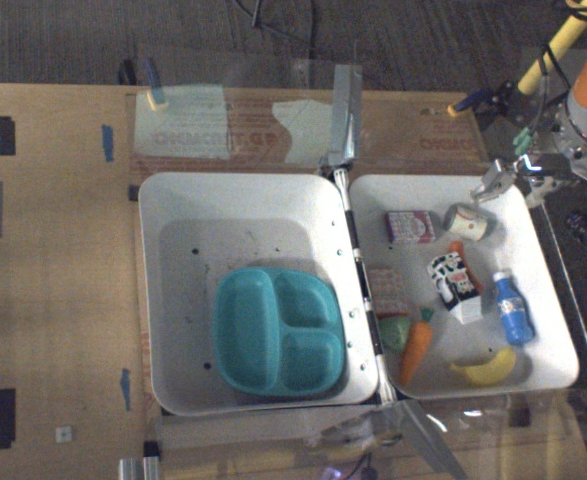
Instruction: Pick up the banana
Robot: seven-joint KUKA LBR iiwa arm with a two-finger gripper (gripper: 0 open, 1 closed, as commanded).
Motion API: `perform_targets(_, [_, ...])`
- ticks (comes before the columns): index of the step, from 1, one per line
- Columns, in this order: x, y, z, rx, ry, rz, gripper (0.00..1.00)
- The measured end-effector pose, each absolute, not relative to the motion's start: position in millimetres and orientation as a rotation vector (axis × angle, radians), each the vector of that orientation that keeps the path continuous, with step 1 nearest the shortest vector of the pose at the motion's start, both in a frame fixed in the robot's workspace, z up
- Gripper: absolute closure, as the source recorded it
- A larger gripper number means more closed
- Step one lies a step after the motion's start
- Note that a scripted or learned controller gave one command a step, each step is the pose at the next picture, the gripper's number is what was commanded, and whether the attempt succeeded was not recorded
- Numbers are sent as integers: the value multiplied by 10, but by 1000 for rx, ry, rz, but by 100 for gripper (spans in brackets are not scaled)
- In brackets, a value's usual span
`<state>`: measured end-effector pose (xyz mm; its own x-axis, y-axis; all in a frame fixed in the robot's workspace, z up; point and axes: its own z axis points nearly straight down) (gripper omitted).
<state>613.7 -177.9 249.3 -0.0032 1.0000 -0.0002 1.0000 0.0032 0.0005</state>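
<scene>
Near the front wall of the right bin: the banana [485, 367] is seen lying flat, its curve opening upward in the view.
Gripper: the gripper [518, 171] is held over the far right corner of the right bin [548, 298], well apart from the banana; whether it is apart or together cannot be told.
Between gripper and banana: a blue bottle [511, 310] and a black-and-white carton [455, 285] are laid along the way, the bottle just beyond the banana.
Left of banana: an orange carrot [416, 349] is set upright-slanted nearby, with a green item [394, 332] touching it.
Far end of bin: a pink box [410, 227] and a small cup [466, 221] are placed close to the gripper.
Open room: bare bin floor is seen between banana and carrot, and to the banana's right up to the wall.
Left bin: a teal divided tray [278, 332] is held in the left bin [173, 268].
</scene>
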Motion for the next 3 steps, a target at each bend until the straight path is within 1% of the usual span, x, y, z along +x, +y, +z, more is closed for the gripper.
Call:
perform_targets(1, [4951, -1763, 1785, 2057, 2375, 0, 0])
perform_targets(2, [4822, -1578, 881, 1866, 2517, 7, 0])
perform_targets(3, [4881, -1626, 3514, 2176, 2261, 1, 0])
